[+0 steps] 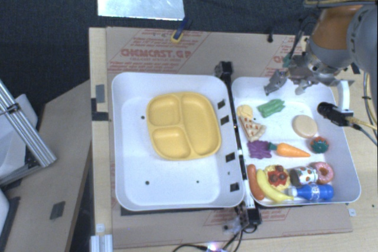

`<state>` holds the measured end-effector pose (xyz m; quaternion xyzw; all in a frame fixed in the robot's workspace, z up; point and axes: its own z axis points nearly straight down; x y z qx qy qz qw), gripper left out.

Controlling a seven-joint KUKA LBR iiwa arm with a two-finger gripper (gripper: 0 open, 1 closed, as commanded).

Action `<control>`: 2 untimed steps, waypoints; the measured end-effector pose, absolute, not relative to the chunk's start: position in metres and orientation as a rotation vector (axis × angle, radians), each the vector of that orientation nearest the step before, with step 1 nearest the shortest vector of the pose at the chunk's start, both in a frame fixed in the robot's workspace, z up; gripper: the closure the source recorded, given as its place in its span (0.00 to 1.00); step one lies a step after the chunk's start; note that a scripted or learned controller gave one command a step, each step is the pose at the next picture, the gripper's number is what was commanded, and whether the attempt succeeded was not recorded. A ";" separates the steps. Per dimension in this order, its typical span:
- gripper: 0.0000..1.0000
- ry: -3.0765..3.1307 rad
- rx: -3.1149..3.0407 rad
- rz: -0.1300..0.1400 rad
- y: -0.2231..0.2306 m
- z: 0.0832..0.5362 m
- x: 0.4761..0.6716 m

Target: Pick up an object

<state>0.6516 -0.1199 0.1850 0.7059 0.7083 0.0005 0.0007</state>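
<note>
**Over the right bin (pixel 339 156): gripper (pixel 287 87) open, nothing in it**

At the far end of the right bin we see the gripper hanging on the arm (pixel 345 15), which comes in from the view's right. Its two fingers are spread apart & there's nothing btwn them.

All the objs to pick lie in the right bin. Closest to the gripper is a green toy (pixel 270 107), just on its nr side; we see no contact w/ the fingers. Left of that, by the bin's inner wall, sit a pale yellow piece (pixel 244 111) & a pizza slice (pixel 253 128), touching or nearly so. A tan disc (pixel 305 126) lies right of the green toy, apart from it. Mid-bin we see a purple toy (pixel 260 149) & a carrot (pixel 290 150) side by side, the carrot's tip pointing right, w/ a small teal & red obj (pixel 319 144) just beyond that tip.

The nr end is crowded. A sausage (pixel 253 180) & a banana (pixel 269 187) lie along the left corner, w/ a red & yellow toy (pixel 276 175) against them. Then come a can (pixel 304 175), a donut (pixel 323 172) & a bottle (pixel 310 192), blue, on its side along the nr wall. Several of these touch; which ones exactly, we can't tell.

In the left bin (pixel 136 180) a yellow tray (pixel 182 126) w/ 3 compartments lies approx mid-bin, turned a bit askew. Both bins sit side by side on the table (pixel 248 47).
</note>
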 end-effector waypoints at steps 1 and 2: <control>0.00 2.224 2.221 -0.002 -0.124 0.143 0.650; 0.00 2.225 2.221 -0.003 -0.123 0.090 0.649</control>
